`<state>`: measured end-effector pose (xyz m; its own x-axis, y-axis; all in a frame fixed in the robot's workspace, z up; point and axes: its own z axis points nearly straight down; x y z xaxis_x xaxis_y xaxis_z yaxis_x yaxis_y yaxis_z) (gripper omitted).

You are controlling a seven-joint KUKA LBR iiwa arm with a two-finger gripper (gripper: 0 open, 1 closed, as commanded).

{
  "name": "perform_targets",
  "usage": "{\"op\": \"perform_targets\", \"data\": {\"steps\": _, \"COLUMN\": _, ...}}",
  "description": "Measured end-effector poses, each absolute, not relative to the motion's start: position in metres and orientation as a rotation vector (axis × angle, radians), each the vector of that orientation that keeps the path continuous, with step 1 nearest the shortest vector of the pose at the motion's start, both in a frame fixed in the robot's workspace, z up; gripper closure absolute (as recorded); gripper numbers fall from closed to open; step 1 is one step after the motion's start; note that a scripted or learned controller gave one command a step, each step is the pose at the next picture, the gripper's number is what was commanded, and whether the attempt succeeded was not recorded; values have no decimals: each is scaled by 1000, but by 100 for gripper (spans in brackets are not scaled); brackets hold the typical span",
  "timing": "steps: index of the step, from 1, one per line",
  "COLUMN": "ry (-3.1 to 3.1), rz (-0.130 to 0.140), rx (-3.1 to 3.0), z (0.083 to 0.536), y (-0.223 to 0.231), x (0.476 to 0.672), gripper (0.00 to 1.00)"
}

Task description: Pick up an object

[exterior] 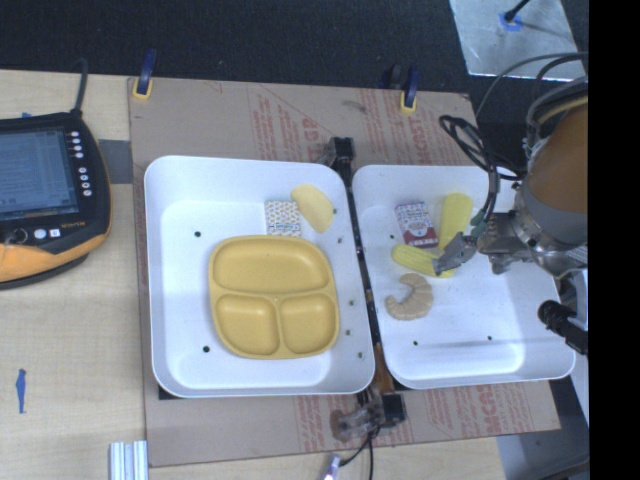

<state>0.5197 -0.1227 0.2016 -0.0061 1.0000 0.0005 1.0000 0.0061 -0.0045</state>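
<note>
Closing in: gripper [452, 253], fingers seemingly parted, over yellow corn cob [415, 260]; next, lower and clamp.

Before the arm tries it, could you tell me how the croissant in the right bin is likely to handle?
The croissant lies flat, so it probably won't roll. Its curved, tapering shape may slip from a two-finger pinch. It looks like a light toy, likely easy to nudge across the white bin.
</note>
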Motion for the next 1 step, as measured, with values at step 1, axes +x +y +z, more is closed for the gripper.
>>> {"op": "perform_targets", "data": {"steps": 1, "ry": -2225, "rz": 6, "rx": -2216, "z": 159, "y": -174, "x": 571, "gripper": 0}}
